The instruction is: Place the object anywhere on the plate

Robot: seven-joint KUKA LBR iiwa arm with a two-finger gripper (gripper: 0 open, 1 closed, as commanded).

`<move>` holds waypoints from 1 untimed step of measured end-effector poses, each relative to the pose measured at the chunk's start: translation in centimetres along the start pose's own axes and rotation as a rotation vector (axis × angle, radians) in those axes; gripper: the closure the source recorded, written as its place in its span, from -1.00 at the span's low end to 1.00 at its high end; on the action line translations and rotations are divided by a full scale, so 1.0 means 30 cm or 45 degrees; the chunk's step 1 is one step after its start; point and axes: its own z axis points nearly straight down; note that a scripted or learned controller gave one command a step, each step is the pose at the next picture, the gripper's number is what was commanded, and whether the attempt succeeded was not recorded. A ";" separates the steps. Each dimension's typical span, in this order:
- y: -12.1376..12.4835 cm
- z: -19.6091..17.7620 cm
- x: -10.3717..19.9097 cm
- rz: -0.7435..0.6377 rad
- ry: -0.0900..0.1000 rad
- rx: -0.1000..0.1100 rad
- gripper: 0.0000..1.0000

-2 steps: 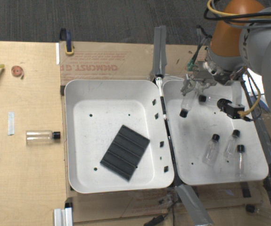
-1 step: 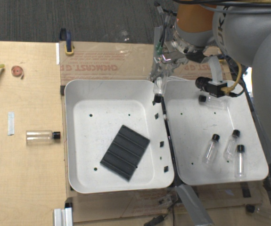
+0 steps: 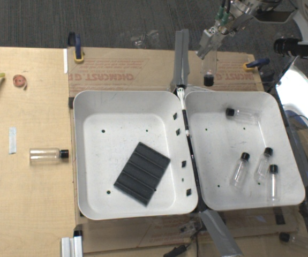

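Down-left of my gripper [image 3: 210, 55] the dark plate [image 3: 142, 173] lies bare, gripper pinching a vial [image 3: 209, 71], placing still ahead

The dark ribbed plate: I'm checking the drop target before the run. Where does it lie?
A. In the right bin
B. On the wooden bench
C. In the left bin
C: the plate lies tilted on the floor of the left bin, apart from the vials.
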 end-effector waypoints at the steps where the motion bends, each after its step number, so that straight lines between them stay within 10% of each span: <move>1: -0.316 0.260 0.297 -0.211 0.004 0.004 1.00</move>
